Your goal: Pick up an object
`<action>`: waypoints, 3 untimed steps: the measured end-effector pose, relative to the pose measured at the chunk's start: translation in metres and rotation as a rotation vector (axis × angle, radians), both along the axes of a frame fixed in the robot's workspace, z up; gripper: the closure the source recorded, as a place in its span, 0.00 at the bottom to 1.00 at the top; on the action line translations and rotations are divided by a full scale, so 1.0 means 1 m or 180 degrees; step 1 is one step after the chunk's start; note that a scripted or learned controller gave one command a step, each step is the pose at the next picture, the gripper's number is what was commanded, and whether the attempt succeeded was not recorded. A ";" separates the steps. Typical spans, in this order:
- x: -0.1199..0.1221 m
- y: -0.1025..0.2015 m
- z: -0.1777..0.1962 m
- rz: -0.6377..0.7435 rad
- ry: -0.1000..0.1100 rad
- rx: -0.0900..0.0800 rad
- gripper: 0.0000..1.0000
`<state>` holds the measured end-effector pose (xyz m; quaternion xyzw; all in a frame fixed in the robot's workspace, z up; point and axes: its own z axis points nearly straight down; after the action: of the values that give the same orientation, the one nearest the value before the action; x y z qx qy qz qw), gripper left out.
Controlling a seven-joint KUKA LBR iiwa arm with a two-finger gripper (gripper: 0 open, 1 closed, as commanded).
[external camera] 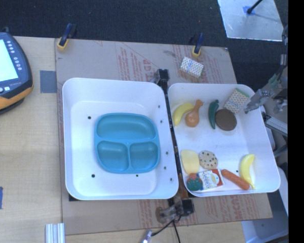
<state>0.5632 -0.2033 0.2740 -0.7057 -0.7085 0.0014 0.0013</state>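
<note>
Bench: pale wood top (25, 151) with a brown cardboard sheet (142, 59) clamped over it; dark floor beyond at 12 o'clock

Bins: two shallow white bins side by side; left bin (73, 135) carries a blue divided plate (126, 142), right bin (263, 151) carries the toy food

Tool: at about 3 o'clock of the scene, over the right bin's far right rim (256, 103); too small and blurred to tell whether it stands wide or narrow; nothing seen between its tips

Progress: judged as not yet begun or barely begun; every item lies in the bin, none lifted; the whole pick is left

Nearest candidates: speckled pale block (236, 100) just beside the tool at the bin's 1 o'clock corner; brown round disc (226, 120) next to it

Other items: green pepper (213, 114), drumstick (193, 114) and banana (179, 113) along the 12 o'clock side; cookie (208, 159), yellow wedge (190, 161), carrot (235, 179), second banana (248, 169) toward 6 o'clock

Look of the block: small, flat-sided, light, tilted against the wall; judged an awkward grasp so near the rim

Off-bin: another speckled block (192, 67) on the cardboard at 12 o'clock; a handheld pendant (5, 72) at 9 o'clock
</note>
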 end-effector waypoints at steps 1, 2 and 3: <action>0.001 0.006 -0.094 0.0007 0.0007 -0.0001 0.00; 0.035 0.021 -0.181 0.0009 -0.0011 -0.0008 0.00; 0.094 0.069 -0.181 0.0004 -0.0011 0.0001 0.00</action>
<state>0.6573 -0.1342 0.0933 -0.7053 -0.7089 0.0001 0.0003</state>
